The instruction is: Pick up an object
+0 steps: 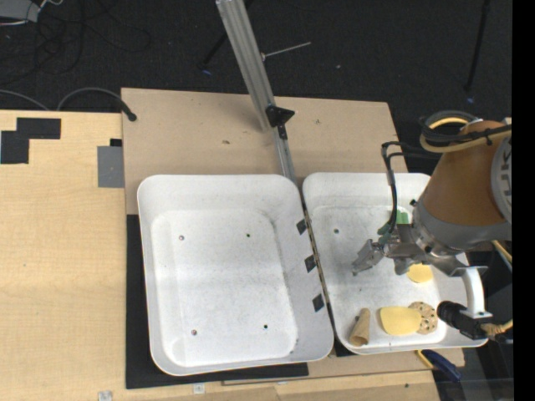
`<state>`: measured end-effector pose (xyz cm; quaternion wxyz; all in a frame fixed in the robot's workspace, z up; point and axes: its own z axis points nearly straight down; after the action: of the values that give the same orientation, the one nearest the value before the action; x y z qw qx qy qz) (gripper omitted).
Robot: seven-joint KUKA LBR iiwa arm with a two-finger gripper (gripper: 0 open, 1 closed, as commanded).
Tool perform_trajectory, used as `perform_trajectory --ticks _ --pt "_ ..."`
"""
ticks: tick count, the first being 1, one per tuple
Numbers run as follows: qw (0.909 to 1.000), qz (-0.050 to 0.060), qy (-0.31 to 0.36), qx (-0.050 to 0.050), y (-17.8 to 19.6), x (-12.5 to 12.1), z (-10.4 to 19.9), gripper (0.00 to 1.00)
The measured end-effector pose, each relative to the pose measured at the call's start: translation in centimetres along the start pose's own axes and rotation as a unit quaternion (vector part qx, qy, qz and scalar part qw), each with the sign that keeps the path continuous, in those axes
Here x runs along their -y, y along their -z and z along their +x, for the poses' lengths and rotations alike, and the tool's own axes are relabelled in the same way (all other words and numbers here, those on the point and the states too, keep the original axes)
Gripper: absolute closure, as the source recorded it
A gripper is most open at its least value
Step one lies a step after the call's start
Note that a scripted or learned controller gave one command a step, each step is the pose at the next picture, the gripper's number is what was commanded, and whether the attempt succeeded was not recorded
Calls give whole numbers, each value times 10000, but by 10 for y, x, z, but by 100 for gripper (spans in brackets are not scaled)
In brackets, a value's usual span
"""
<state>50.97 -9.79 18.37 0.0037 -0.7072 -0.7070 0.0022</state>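
Observation:
My gripper [365, 259] hangs low over the middle of the right bin [351, 199], pointing left, with the grey and orange arm [464, 195] behind it at the right. Nothing shows in its grasp. A small yellow piece [420, 273] lies just right of the gripper, partly under the wrist. Along the bin's front edge sit a tan cone [360, 327], a flat yellow object [396, 321] and a brown speckled cookie [425, 316]. Beside the arm, a bit of a green object [403, 218] peeks out.
The left bin [221, 274] lies beside the right one, with black clips [309, 262] along the shared rim. A slanted aluminium bar [251, 65] rises behind the bins. A black cable [390, 182] loops over the right bin.

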Motion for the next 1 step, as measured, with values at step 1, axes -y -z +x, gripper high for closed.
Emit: perform_trajectory --ticks 1 --pt "10000 12 0 -3 -63 5 5 0"
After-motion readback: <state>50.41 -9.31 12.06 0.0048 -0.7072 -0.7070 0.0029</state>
